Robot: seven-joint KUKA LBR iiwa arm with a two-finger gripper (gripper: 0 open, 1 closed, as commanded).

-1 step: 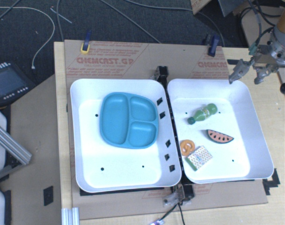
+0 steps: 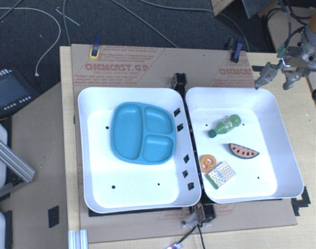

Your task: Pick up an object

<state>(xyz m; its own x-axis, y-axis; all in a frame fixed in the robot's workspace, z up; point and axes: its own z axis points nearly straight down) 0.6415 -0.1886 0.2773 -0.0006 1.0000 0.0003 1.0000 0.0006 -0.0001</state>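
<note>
Camera view, from above the worktop (image 2: 69, 139): the end effector (image 2: 276, 79) hangs over the far right corner, just beyond the right bin's (image 2: 282, 139) far rim, fingers spread and grasping nothing. Inside the right bin lie a green bottle (image 2: 224, 126) toward the middle, a watermelon slice (image 2: 244, 151) nearer and to its right, and a pretzel (image 2: 207, 162) touching a checkered packet (image 2: 221, 174) at the near left. A blue divided plate (image 2: 143, 133) sits in the left bin (image 2: 95, 175).
</note>
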